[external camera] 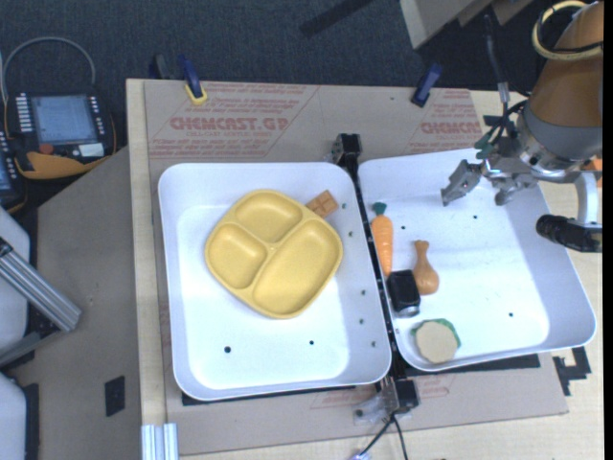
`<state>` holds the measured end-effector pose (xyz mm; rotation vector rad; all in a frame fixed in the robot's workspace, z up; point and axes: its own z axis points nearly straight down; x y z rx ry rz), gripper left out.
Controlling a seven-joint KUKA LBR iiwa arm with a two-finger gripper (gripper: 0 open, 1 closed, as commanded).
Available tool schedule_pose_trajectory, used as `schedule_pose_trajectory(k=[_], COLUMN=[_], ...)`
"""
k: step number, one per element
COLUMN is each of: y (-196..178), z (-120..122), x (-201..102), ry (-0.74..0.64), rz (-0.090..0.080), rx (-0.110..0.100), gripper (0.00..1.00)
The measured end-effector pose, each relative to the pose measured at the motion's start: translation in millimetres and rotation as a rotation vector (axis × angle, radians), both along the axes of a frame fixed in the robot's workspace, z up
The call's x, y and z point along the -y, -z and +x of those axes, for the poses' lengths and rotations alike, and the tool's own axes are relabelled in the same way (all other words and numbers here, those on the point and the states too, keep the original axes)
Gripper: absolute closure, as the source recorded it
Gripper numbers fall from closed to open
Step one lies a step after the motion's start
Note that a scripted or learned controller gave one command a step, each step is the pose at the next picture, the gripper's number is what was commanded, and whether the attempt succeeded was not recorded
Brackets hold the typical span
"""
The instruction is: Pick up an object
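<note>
My gripper [482, 188] hangs over the far right part of the right bin [498, 305], its two fingers spread open with nothing between them. Along that bin's left side lie a toy carrot [383, 241], a brown drumstick-shaped piece [424, 268], a small black block [403, 291] and a round tan and green piece [437, 341]. All of them sit well to the left of and nearer than the gripper. The left bin [192, 333] bears a yellow divided plate [274, 253] and a small brown block [323, 203] at the plate's far right edge.
The bins rest on a cardboard-covered bench [287, 113]. A black clamp [346, 148] sits at the far end of the seam between the bins. A handheld pendant [59, 127] lies off the bench at the far left. The arm's orange band [570, 60] rises at the right.
</note>
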<state>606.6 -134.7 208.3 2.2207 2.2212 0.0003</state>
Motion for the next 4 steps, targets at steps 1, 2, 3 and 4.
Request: schedule_pose_trajectory(k=[1, 2, 3, 4], y=[63.3, 114.5, 118.2, 104.4], z=[-0.9, 1.8, 4.2, 7.6], x=[3.8, 13.9, 15.4, 14.5], ry=[0.001, 0.0, 0.0, 0.0], rz=[0.002, 0.0, -0.002, -0.002], rx=[-0.009, 0.0, 0.003, 0.015], gripper=[0.0, 0.0, 0.0, 1.0])
